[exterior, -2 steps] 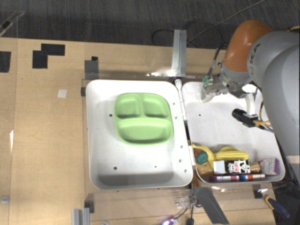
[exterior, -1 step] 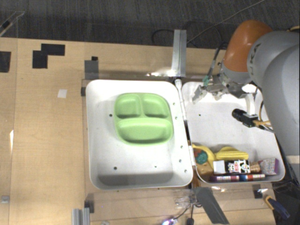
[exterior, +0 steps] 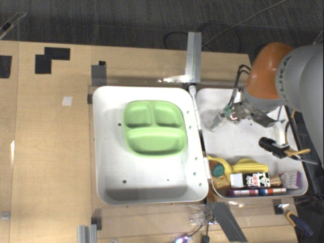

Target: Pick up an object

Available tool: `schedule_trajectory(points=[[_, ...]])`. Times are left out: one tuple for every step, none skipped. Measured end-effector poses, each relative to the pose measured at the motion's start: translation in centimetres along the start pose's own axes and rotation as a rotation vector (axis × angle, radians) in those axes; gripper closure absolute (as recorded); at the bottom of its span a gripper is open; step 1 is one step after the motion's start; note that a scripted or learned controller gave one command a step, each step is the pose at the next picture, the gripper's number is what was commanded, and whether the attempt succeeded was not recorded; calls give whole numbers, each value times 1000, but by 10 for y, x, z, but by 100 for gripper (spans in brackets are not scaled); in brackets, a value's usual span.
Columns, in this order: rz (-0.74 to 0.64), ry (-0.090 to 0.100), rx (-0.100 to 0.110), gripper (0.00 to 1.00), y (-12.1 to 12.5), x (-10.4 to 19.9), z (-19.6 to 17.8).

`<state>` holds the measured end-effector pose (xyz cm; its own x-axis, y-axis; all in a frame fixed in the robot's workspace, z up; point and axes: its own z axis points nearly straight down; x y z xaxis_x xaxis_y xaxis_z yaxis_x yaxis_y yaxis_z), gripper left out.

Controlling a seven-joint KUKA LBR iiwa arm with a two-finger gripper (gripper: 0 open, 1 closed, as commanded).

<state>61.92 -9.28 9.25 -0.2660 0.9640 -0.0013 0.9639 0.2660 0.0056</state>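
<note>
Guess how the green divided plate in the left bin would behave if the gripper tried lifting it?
The green plate looks like stiff moulded plastic, so it would probably hold its shape. It lies flat and wide in the left bin, so two fingers would likely need a rim. Its smooth surface may slip; pushed, it would probably slide, not roll.
</note>
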Motion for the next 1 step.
schedule_trajectory(points=[[1,-2,-5,0,43,-11,4]])
